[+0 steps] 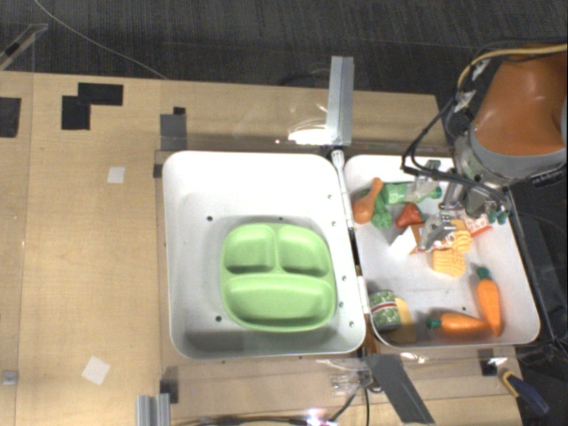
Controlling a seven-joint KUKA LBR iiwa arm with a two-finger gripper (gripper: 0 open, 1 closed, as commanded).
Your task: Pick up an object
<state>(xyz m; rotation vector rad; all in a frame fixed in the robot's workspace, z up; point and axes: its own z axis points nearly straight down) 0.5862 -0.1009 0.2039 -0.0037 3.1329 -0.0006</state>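
I'm looking down on the bench, which fills most of the frame. On it sits the left bin at centre, with a green tray lying flat in its lower middle. Just right of it, touching along the shared edge, is the right bin. The arm comes in at upper right, orange band showing, and hangs over that bin's top half. The gripper sits low among the toys; I can't tell how the jaws stand.

Now the toys: two carrots, one upright at the right edge, one lying along the bottom. A drumstick lies upper left, a yellow waffle just below the gripper, a small can at lower left.
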